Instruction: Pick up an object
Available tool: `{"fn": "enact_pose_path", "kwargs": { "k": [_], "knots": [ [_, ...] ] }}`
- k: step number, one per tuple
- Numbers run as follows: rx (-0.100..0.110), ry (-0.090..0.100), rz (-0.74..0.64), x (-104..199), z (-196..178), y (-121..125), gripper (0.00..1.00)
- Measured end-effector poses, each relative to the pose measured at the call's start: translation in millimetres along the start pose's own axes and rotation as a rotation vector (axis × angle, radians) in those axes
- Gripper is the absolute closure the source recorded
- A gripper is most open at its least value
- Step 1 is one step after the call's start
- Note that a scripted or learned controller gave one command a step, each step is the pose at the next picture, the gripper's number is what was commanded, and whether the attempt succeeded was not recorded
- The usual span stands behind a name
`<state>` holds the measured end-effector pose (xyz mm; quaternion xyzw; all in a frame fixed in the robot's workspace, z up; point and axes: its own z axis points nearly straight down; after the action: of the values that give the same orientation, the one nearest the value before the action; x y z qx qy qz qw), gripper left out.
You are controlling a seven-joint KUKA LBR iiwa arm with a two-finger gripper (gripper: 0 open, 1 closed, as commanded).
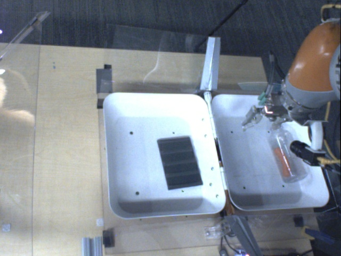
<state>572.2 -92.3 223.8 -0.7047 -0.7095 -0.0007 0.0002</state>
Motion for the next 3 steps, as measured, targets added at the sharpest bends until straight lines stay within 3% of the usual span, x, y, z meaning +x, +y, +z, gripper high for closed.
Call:
{"fn": "enact_pose_path", "kwargs": {
  "k": [1,2,3],
  "knots": [
    [-0.003,-0.002,-0.069,-36.6,4.1,-15.7,0.0],
    [-0.001,-0.002,-0.018,-109.2,50.5,-13.8,0.0],
    [-0.018,-0.008,-0.074,-114.2,131.1,-26.1,0.0]
  ]
}}
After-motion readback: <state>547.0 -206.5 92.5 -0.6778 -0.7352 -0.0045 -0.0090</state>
